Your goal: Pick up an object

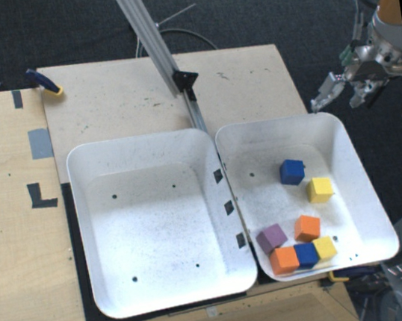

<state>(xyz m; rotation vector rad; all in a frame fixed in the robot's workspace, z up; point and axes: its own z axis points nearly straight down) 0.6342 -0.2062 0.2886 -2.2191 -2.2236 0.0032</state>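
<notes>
While my gripper [343,90] hangs spread and empty beyond the right bin [349,141], I judge it must next descend onto the blue cube [291,171].

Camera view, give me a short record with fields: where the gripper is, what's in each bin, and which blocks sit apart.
gripper: open, past the right bin's far right corner, holding nothing
right bin: seven small blocks
apart: blue block and yellow block
near-edge cluster: purple block, orange block, orange block, blue block, yellow block
left bin: bare white floor with dark specks
task state: no block lifted yet
</notes>
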